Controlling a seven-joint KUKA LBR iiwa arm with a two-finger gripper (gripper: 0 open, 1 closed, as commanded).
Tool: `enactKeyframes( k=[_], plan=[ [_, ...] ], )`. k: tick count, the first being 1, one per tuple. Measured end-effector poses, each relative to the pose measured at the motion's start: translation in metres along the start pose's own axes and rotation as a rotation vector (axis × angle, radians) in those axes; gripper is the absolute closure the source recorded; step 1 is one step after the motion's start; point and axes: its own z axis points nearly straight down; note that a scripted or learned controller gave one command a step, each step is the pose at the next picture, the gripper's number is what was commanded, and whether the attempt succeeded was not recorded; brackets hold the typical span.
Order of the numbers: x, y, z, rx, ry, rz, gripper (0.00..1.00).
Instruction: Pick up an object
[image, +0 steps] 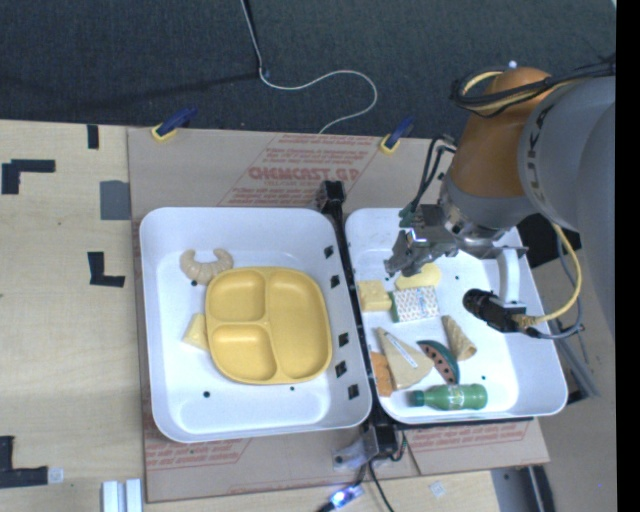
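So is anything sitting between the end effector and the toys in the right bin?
Nothing visible. The end effector hangs directly over the yellow block near the right bin's upper part, with no object lying across them.

A robotics lab: a grey and orange robot arm over a plywood table with black tape marks, two white bins, and a loose cable
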Motion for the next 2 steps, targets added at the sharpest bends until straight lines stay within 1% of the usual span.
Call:
enactKeyframes(
  k=[1, 2],
  plan=[
    [-0.0063, -0.0094, -0.0137, 0.0, 0.0, 0.001, 1.0],
    [-0.0063, -0.0105, -0.0159, 0.0, 0.0, 0.0, 1.0]
  ],
)
